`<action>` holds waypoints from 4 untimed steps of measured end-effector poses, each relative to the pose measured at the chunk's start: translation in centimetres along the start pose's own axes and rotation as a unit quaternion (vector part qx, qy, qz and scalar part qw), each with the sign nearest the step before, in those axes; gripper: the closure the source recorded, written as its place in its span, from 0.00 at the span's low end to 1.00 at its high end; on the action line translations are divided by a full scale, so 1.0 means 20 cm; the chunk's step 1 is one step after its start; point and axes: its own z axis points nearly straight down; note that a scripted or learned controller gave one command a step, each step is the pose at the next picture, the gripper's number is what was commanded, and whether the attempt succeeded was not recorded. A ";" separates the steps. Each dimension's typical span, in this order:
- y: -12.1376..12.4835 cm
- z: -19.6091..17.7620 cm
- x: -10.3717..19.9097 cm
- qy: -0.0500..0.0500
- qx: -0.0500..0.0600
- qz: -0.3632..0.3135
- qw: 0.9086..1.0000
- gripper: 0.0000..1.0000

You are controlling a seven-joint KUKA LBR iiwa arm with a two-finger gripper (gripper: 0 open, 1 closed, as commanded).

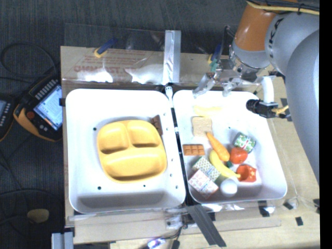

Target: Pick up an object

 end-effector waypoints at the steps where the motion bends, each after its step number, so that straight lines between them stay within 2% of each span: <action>1: -0.41 0.50 -0.12 0.002 0.000 -0.075 0.997 0.00; 2: -0.52 0.65 -0.17 -0.001 -0.010 -0.185 0.983 0.00; 3: -0.51 0.60 -0.16 0.001 -0.012 -0.185 0.983 1.00; 4: -0.49 0.58 -0.07 0.002 -0.001 -0.166 0.986 1.00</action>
